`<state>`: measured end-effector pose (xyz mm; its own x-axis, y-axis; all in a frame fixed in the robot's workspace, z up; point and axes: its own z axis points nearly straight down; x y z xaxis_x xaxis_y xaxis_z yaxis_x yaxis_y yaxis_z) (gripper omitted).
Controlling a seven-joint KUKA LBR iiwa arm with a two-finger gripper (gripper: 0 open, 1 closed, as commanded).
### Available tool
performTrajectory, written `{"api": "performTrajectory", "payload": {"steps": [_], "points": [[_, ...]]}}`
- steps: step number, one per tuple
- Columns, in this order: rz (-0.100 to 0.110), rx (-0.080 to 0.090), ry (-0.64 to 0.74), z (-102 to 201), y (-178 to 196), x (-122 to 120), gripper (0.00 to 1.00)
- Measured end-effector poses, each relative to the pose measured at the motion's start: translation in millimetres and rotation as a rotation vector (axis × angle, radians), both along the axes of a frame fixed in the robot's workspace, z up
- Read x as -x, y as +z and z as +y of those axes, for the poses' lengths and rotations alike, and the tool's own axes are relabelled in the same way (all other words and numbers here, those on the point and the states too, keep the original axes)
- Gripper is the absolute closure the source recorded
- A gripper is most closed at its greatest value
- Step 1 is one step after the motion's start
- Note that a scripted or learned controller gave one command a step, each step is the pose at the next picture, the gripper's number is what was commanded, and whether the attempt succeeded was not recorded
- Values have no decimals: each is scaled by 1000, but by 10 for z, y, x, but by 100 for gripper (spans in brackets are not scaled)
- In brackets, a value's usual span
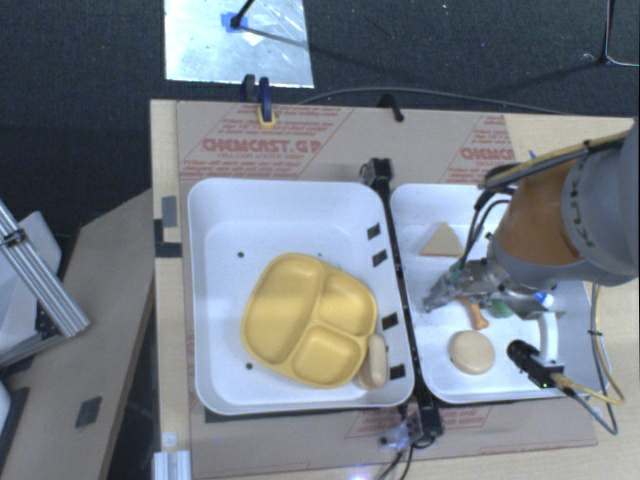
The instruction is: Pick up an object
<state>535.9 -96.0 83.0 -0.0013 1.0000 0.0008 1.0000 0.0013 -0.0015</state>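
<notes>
step: reaching to pick | gripper [445, 293] low in right bin [425, 363], fingers' state: cannot tell | orange stick [477, 316] just beside, round bun [471, 352] near | next: settle over one item and close

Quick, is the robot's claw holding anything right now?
Gripper: low in the right bin, near the orange stick; open or shut cannot be told, nothing seen held.
</notes>
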Motion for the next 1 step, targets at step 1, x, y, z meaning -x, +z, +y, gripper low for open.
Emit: {"api": "performTrajectory", "payload": {"steps": [1], "points": [[-4, 1, 1, -4, 122, -12, 100]]}}
